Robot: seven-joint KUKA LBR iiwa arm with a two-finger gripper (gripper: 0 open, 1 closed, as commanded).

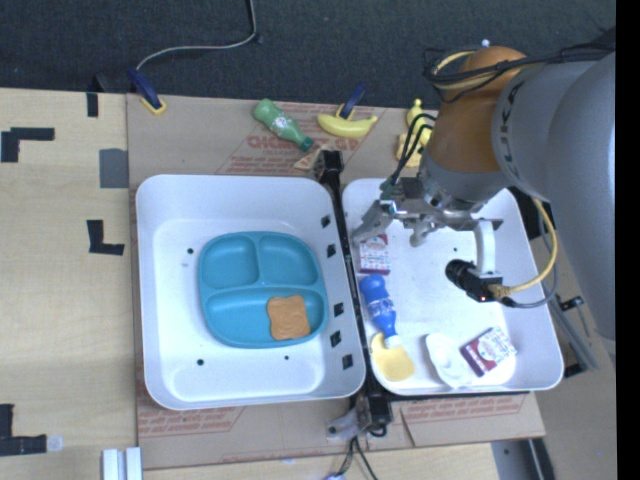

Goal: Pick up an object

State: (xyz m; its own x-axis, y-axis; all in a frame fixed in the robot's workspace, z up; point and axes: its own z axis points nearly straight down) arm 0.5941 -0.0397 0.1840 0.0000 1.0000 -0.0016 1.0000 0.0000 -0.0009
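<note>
Left bin [160, 268]: blue divided plate [262, 288], piece of toast [289, 318] in its near right compartment.

Right bin [535, 353]: small red-and-white carton [374, 256] by the left wall; blue bottle [378, 306] just below it; yellow item [393, 361] touching the bottle's lower end, shape hard to make out; white dish [445, 360] near the front edge, partly covered by a red-and-white packet [487, 350]. Far end of bin hidden under the arm.

Tool [400, 223]: over the right bin's upper left, just above the carton, nothing seen in it; open or clenched, cannot tell. Black fitting [470, 278] with cable beside it.

Counter [60, 268] behind the bins: green bottle [282, 125], banana [346, 123], a yellow object [412, 133] largely hidden by the arm.
</note>
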